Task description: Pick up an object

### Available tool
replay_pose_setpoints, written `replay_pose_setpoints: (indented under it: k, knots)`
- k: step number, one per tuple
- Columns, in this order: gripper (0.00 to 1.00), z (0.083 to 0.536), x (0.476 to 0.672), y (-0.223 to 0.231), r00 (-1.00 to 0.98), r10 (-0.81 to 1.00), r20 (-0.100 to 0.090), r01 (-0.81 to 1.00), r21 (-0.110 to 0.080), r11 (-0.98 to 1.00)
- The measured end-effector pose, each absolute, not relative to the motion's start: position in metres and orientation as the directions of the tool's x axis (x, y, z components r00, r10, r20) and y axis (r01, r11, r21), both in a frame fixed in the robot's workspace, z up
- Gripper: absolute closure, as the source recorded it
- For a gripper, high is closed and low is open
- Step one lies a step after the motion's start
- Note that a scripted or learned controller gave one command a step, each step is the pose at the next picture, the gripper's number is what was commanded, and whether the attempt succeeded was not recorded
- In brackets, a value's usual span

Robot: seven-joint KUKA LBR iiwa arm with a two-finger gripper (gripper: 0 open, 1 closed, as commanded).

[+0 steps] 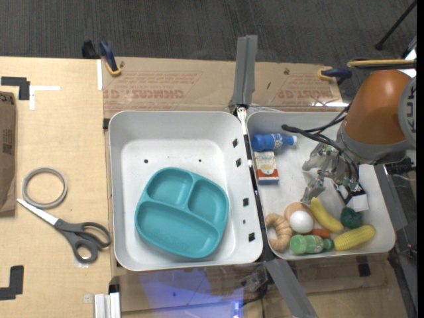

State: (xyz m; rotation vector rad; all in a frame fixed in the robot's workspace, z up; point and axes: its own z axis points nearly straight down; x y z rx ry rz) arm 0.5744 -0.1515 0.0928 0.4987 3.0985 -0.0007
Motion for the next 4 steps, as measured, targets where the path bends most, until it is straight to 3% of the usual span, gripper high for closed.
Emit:
replay_pose_setpoints:
  k: [1, 2, 3, 4]
  knots:
    - [0.00, 0.092, 0.525, -0.146, -0.945, 0.327, -0.003, 0.327, 0.000, 0.945]
    - [1.00, 0.102, 0.527, -0.146, -0.945, 0.327, -0.007, 0.327, 0.001, 0.945]
    - [0.00, 0.102, 0.527, -0.146, -0.945, 0.327, -0.006, 0.327, 0.001, 0.945]
    - [0.00, 0.092, 0.524, -0.147, -0.947, 0.322, -0.002, 0.322, 0.000, 0.947]
